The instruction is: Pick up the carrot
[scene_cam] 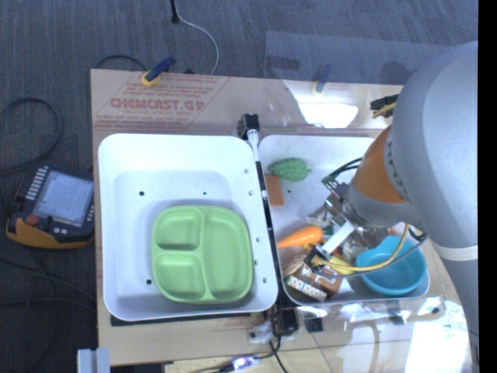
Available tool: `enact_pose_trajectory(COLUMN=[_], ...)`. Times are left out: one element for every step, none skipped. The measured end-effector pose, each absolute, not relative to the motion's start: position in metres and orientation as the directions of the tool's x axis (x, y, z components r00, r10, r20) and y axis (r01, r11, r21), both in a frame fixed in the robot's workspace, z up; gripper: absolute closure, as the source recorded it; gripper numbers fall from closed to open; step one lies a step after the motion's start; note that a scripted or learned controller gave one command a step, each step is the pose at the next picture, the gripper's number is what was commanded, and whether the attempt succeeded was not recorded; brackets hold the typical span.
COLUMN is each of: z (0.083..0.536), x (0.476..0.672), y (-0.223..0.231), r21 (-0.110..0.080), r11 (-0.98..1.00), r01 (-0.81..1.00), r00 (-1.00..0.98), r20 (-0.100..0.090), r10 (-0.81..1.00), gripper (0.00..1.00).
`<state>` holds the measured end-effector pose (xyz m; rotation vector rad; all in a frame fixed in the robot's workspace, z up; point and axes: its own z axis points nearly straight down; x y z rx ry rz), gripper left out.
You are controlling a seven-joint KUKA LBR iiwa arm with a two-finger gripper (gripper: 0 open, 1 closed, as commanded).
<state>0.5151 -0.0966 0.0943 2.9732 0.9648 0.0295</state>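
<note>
At the near edge of the right bin (380,300) we see a brown packet (312,280) with a pale label, at about 6 o'clock in that bin. Just at 3 o'clock from the packet sits a blue bowl (394,270), and yellow wires cross its rim. A bit farther back lies the carrot (298,238), orange and long, at about 9 o'clock in the right bin. It lies flat, pointing toward the wall between the two bins. The gripper (335,236) is right beside the fat end of the carrot, at 3 o'clock from it. We cannot tell if it is gripping the carrot or just touching it. Behind the carrot, at 11 o'clock, a small orange block (273,189) leans by the wall. Farther still sits a bumpy green thing (289,169) at 12 o'clock. In the left bin (116,208) rests a green plate (203,253) with three parts. Far off at 9 o'clock, a hand controller (53,207) lies on the floor
</note>
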Motion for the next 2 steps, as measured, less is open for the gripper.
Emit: enact_pose_trajectory(z=[0.093, 0.093], x=[0.553, 0.59], y=[-0.1, -0.102], r21=[0.008, 0.006], r11=[-0.972, -0.978], r01=[0.236, 0.21], r00=[0.972, 0.978], r20=[0.002, 0.001], r10=[0.237, 0.21], gripper=[0.0, 0.0])
